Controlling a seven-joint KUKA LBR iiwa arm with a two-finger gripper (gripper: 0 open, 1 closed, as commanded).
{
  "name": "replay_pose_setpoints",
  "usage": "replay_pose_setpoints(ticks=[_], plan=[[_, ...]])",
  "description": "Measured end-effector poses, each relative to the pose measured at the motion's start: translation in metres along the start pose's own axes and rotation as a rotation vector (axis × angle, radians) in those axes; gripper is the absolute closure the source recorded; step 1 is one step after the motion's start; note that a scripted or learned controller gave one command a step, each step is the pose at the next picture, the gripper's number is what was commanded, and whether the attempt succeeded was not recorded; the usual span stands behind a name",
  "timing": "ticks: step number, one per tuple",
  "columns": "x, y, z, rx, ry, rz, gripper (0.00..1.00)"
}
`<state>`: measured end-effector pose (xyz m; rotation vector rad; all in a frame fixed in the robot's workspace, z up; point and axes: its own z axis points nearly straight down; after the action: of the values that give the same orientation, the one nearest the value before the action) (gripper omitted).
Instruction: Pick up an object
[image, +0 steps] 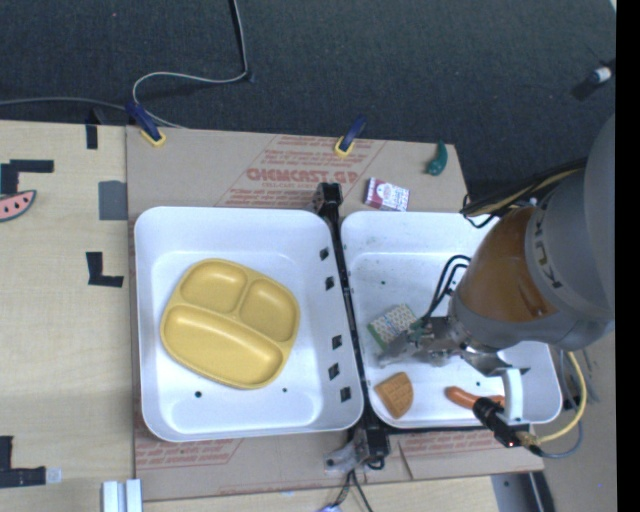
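Note:
In the right bin (400, 235), a small green patterned block (391, 321) lies near the left wall. A brown bread-like piece (395, 393) sits by the front edge, and an orange carrot-like piece (461, 397) lies to its right. My gripper (408, 343) is low in this bin, just below and right of the green block and touching or nearly touching it. The grey arm with its orange band (510, 275) hides the bin's right half.
The left bin (160, 235) holds a yellow divided plate (230, 321). A black divider with clips (338, 300) runs between the bins. On the cardboard behind lie a small red and white packet (385, 194), a green item (437, 158) and yellow clamps (349, 140).

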<state>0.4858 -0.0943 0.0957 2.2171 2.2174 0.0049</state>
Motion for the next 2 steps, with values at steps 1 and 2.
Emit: replay_pose_setpoints(ticks=[1,2], plan=[[-0.001,-0.0017,0.01,0.004,0.0,0.0,0.0],[-0.0013,-0.001,0.0002,0.003,0.0,0.0,1.0]])
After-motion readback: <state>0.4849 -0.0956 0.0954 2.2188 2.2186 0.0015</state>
